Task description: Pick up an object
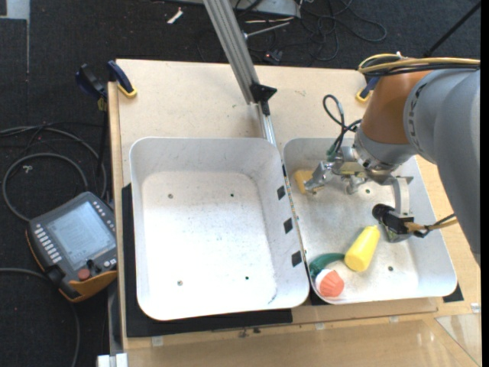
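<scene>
So here's what you're looking at: the gripper is low in the back left part of the right bin, hanging off that grey arm with the glossy orange band; honestly you can't tell from this angle if it's open or closed, the metal bits just blur together. Just beside its tip, toward the divider, sits a small yellow lump, rounded and smooth; whether it's actually touching is anyone's guess. Nearer the front of the same bin lies a yellow cylinder, plasticky and tilted on a diagonal; right by it in the front left corner there's an orange-pink rounded blob snug against a curved green piece. The left bin is matte white with rounded corners and dark speckles on its floor; both bins sit on a pale wood bench.
</scene>
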### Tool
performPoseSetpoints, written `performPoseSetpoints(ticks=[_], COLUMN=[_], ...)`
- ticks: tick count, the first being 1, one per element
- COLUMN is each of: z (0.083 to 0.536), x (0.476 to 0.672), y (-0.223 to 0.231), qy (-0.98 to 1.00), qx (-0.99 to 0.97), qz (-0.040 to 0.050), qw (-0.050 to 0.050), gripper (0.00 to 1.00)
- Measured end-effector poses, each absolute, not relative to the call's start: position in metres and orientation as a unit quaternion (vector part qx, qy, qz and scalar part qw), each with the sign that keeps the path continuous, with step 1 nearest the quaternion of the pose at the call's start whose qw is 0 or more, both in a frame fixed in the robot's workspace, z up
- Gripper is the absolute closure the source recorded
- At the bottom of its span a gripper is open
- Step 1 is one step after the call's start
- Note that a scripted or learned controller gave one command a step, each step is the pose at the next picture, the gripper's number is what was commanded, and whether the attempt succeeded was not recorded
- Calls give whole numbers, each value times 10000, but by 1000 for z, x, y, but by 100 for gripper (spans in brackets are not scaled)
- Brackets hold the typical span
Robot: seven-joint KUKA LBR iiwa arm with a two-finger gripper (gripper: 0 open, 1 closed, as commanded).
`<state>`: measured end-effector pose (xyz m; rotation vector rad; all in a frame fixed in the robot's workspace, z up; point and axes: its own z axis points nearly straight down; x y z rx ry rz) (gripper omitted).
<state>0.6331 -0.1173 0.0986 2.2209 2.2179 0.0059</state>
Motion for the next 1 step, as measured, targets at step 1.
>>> performPoseSetpoints(ticks=[1], z=[112], x=[635], y=[-117], qy=[7067], qx=[7075], qz=[38], qw=[44], gripper=[100])
